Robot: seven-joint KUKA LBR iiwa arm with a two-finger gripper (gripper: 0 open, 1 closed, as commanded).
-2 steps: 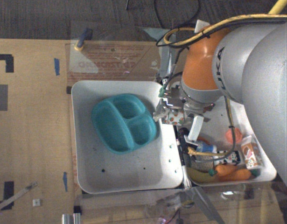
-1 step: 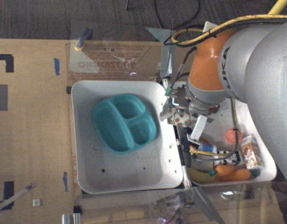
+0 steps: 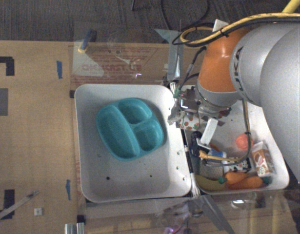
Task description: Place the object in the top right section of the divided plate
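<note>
Hovering my hand over the right bin's clutter, grip state unreadable, I risk a missed grab short of the teal divided plate.

Grey arm reaching in, end effector lowered

We see the arm as a large, rounded housing in smooth light grey, its surface glossy enough to carry soft highlights. Above the wrist sits an orange band — a bulging, matte ring set between grey sections. Below it we note a narrower grey collar with a darker underside. A yellow cable runs along the upper edge of the housing, paired with a black one, and both loop near the band. A thin black cable drops down past the wrist. The gripper mount shows small metal parts; finer detail is too blurred to tell.
</note>
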